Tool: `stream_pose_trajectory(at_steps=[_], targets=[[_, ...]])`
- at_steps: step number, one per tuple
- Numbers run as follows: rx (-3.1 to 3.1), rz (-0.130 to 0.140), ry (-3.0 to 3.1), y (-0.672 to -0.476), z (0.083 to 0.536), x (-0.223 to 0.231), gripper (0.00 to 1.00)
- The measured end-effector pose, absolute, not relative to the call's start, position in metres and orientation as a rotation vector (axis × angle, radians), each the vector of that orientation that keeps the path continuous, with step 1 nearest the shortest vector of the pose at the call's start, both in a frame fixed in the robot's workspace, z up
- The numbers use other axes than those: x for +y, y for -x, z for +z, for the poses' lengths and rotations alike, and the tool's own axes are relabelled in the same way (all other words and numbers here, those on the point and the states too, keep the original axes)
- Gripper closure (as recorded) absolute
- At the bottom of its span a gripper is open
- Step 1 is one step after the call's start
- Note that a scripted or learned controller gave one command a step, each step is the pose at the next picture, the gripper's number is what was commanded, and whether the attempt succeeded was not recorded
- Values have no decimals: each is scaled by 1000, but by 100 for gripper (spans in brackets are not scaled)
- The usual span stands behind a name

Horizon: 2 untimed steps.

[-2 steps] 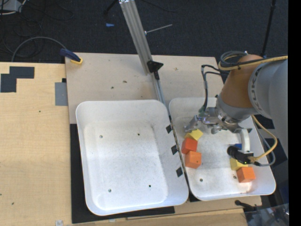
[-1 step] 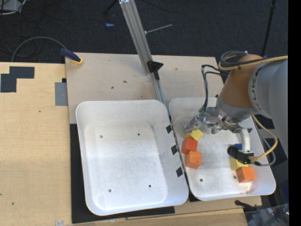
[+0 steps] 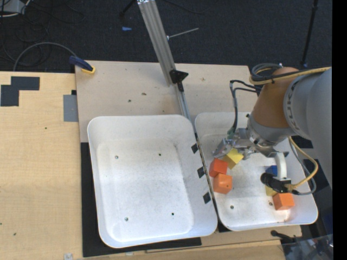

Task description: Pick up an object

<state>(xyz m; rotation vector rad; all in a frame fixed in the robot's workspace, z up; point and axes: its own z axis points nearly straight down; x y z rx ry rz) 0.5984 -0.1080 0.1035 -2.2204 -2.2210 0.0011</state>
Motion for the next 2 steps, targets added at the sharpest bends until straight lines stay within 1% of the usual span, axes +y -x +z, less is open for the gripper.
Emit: stream_pose_trajectory(at_steps=[1, 2], targets=[[-2219, 5, 2216, -598, 111, -108, 100], [-2230, -9, 2214, -597, 195, -30, 100]])
